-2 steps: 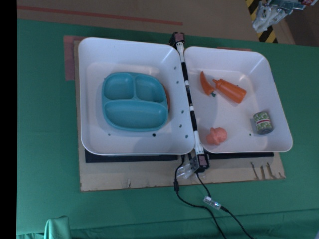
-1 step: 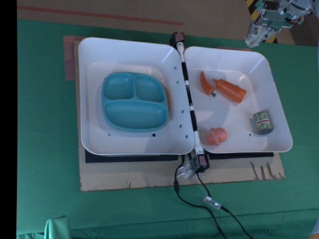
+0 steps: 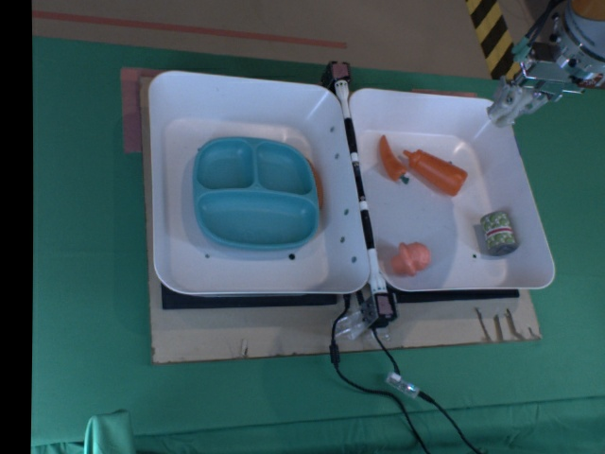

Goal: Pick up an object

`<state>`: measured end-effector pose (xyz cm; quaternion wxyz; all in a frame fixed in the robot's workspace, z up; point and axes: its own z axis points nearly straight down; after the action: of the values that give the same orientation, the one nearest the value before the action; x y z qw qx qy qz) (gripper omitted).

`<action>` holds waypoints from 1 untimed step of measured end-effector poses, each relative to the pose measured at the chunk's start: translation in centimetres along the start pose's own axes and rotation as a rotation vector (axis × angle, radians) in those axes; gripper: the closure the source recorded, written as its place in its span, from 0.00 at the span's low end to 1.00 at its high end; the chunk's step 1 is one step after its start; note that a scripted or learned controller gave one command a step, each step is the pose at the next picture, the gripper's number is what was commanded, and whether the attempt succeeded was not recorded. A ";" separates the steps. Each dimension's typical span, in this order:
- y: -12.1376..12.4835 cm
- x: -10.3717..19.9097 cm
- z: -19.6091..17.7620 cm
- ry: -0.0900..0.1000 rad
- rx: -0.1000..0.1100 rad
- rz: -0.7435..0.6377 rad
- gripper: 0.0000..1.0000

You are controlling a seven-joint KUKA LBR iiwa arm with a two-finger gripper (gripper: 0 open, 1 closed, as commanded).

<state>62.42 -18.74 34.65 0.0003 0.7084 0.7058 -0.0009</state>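
**Orange targets crowd together while the gripper hangs at the bin's far corner**

Orange is the colour I have to worry about: the orange bottle [image 3: 437, 171] lies tilted in the right bin [image 3: 529, 253], and the carrot-shaped piece [image 3: 390, 158] sits just beside its cap end at about nine o'clock. A descent between them could knock one aside or pinch both. From my seat the gripper [image 3: 513, 105] hovers above the bin's corner at roughly one o'clock from the bottle, well apart from it. I see nothing between its fingers, but I cannot tell how wide they stand.

The patterned roll [image 3: 498, 233] lies near the bin wall at four o'clock from the bottle; I judge a finger could strike that sloped wall there. The small pink figure [image 3: 411, 258], at six o'clock, looks rounded and may squirt out of a closing grasp.

The teal divided plate [image 3: 253, 192] fills the left bin [image 3: 170, 253] and looks too flat to seize.
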 end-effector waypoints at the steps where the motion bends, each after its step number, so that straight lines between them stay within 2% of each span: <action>1: -6.4 0.5 2.3 0.000 0.000 0.000 1.00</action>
<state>55.97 -18.19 32.40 0.0003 0.7082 0.7060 -0.0006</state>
